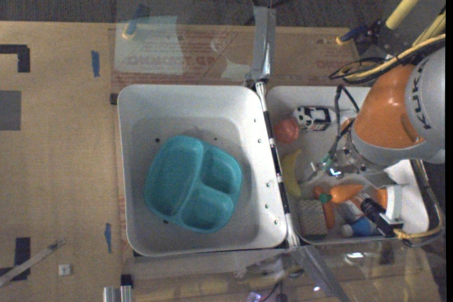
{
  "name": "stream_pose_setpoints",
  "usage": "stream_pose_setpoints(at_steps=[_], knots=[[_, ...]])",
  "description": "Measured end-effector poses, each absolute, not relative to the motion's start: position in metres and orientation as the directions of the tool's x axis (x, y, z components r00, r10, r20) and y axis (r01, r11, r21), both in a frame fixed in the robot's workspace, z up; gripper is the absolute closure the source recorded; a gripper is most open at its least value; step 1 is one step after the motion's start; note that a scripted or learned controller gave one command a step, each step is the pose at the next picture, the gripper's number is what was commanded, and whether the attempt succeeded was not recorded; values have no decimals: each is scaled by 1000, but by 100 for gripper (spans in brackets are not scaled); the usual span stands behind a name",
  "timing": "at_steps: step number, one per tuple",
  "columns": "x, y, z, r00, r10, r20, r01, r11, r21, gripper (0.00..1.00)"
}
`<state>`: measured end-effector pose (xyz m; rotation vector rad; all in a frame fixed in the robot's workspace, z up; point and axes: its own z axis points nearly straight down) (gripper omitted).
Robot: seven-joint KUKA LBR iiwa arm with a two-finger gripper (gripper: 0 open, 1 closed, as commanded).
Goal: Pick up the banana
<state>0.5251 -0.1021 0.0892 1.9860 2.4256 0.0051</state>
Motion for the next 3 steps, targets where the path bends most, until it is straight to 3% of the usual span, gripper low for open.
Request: stream_pose_setpoints(at_steps=[1, 2, 3], knots=[[525, -102, 89, -198, 980, -3, 980, 198, 7, 0], [527, -104, 100, -192, 981, -6, 981, 192, 14, 100], [527, -104, 100, -192, 981, -6, 981, 192, 14, 0]])
